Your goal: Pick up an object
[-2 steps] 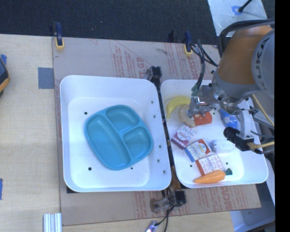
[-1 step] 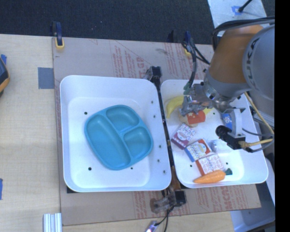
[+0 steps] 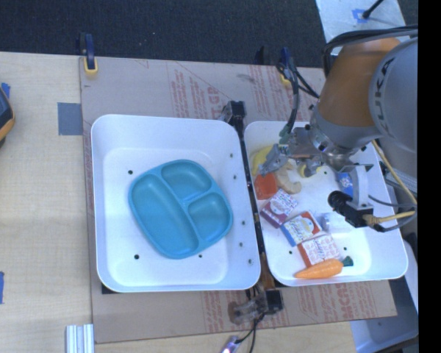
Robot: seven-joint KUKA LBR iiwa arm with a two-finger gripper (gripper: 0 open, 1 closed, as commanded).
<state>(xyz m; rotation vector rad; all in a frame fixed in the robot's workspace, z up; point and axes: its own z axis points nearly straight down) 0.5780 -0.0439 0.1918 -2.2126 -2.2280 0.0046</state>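
Camera view, slanting down on the bench: my gripper [image 3: 303, 155] hangs low over the upper left part of the right bin [image 3: 394, 265], right of center in the frame. I cannot tell how my fingers stand, since my own wrist covers them. Just below and left of them lie a pale lump [image 3: 287, 179] and a red piece [image 3: 265, 186], with a yellow item [image 3: 261, 157] just beside, toward the bin's left wall. Farther down the frame sit a purple-and-white packet [image 3: 279, 204], a red-and-white packet [image 3: 301, 228] and another red packet [image 3: 320, 249]; a carrot [image 3: 318, 271] rests near the bin's lower rim. A black nozzle [image 3: 347, 207] on my mount juts over the bin's right half. Above, my orange band [image 3: 350, 76] and grey arm [image 3: 397, 72] fill the upper right. The left bin [image 3: 110, 271], center frame, holds a blue divided plate [image 3: 180, 208]. Both bins rest on cardboard [image 3: 169, 87] over the wooden bench [image 3: 29, 219].
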